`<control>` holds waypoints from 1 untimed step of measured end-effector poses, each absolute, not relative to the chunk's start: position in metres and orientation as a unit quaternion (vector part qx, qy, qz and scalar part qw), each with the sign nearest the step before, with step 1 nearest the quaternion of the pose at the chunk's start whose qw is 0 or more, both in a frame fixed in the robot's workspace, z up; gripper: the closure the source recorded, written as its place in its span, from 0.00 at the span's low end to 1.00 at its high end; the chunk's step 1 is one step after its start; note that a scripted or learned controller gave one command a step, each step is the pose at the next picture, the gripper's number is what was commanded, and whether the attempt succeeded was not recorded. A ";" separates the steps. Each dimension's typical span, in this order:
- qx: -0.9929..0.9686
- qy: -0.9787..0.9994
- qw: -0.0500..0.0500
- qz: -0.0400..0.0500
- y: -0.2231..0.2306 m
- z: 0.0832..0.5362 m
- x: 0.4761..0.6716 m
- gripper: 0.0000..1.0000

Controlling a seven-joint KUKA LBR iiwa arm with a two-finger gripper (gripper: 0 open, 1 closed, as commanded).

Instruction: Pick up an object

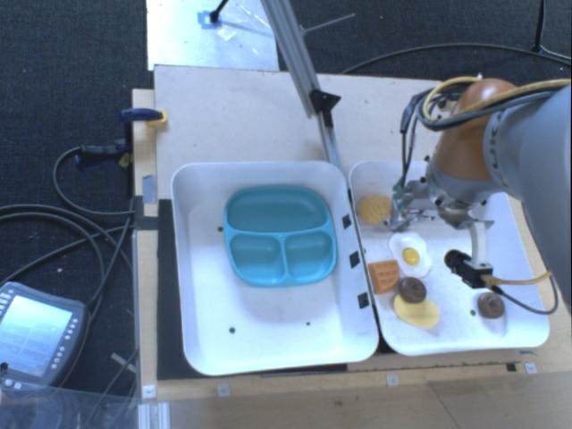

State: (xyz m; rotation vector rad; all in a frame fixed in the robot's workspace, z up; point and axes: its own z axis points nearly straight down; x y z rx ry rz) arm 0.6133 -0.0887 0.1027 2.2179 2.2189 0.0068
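My gripper (408, 213) is low over the back left part of the right bin (527, 333). Just to its left lies a round tan cracker (374, 208). A toy fried egg (410, 255) lies right below it, toward the front. Further forward sit an orange square cracker (384, 275), a small brown disc (412, 290) and a yellow chip (417, 313). Another brown disc (490, 305) rests at the front right. Nothing can be seen held in the gripper.
The left bin (206, 329) holds a blue divided plate (279, 235). A grey pole (295, 47) slants down from the back to the wall between the bins. The arm's grey body (527, 141) covers the right bin's back right corner.
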 end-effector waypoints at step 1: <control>0.706 0.709 0.002 0.002 -0.084 0.151 0.607 1.00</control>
